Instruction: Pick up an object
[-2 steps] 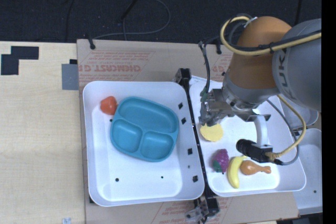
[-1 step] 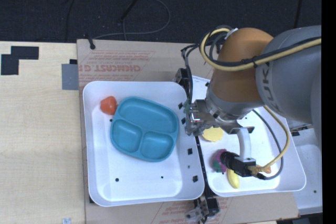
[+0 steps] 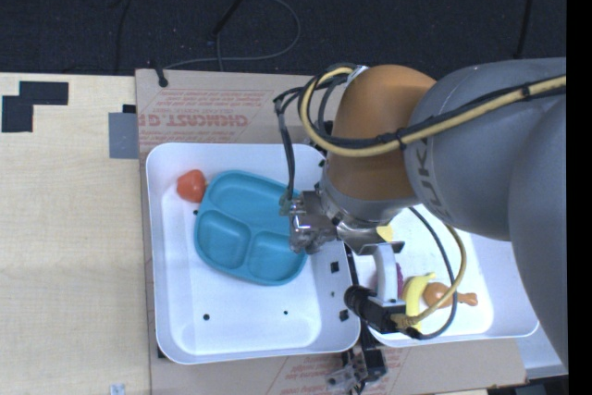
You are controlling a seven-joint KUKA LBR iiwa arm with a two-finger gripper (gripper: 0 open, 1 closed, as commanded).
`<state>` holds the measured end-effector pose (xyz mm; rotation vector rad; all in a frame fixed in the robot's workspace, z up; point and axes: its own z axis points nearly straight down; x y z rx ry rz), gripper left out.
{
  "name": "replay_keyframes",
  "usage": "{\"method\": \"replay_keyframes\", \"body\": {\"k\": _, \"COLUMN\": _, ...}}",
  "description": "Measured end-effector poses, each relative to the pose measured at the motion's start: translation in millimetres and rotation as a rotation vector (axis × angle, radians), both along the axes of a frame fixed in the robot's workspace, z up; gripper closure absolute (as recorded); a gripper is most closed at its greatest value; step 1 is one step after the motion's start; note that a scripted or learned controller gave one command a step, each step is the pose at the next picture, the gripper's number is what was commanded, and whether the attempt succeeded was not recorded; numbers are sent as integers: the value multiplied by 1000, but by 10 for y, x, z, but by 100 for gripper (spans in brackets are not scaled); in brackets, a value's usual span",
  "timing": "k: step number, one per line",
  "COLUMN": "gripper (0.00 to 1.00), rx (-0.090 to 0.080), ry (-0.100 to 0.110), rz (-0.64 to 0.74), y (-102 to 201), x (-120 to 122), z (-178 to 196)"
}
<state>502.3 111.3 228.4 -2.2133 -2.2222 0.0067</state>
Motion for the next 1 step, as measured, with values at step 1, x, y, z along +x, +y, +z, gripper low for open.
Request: {"method": "replay_keyframes", "body": {"k": 1, "gripper": 0, "rx": -1, "ry": -1, "rz": -2, "y": -16, "x": 5, "z": 2}}
